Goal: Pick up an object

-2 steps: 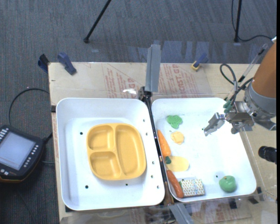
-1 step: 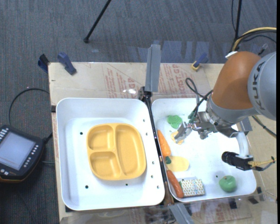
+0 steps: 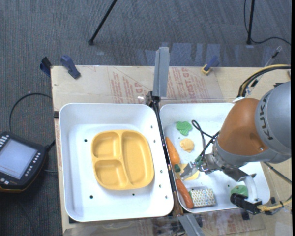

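Note:
My gripper (image 3: 190,170) is low in the right bin (image 3: 221,110), near its left wall, with the grey and orange arm reaching in from the right. A small yellow piece (image 3: 193,176) lies right at the gripper's tip; whether it is held is hidden. Around it lie an orange carrot (image 3: 172,151), a tan shell-like piece (image 3: 187,144) and a green leafy piece (image 3: 184,127) farther back. Toward the front are a red-orange sausage shape (image 3: 184,193), a speckled block (image 3: 202,197) and a green item (image 3: 239,190), partly under the arm.
The left bin (image 3: 73,132) holds a yellow three-compartment plate (image 3: 122,159). A grey upright post (image 3: 161,73) stands behind the divide between the bins. A tablet pendant (image 3: 12,161) lies on the floor at the left. Black cables run over the arm's wrist.

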Robot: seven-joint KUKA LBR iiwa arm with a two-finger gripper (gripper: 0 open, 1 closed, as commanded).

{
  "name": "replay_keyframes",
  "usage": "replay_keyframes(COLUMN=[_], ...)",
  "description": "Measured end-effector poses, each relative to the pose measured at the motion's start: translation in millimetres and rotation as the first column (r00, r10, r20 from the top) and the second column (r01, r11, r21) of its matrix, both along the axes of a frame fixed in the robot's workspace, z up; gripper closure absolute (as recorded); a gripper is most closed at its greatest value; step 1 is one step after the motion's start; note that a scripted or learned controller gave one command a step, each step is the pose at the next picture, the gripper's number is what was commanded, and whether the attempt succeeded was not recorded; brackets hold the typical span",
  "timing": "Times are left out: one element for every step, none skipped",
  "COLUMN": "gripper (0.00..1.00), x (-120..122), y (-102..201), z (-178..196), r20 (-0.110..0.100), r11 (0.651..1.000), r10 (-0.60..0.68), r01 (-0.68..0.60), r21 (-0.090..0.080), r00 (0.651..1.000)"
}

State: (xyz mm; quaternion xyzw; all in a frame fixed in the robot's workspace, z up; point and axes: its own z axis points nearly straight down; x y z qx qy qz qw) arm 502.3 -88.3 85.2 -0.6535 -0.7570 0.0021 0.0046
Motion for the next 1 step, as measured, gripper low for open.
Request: replay_keyframes(gripper=[0.0], x=[-25.0], y=[4.2], z=[135.6], r20=[0.013], r11=[0.984], r10=[-0.176], r01=[0.176], r21=[-0.002], r00=[0.984])
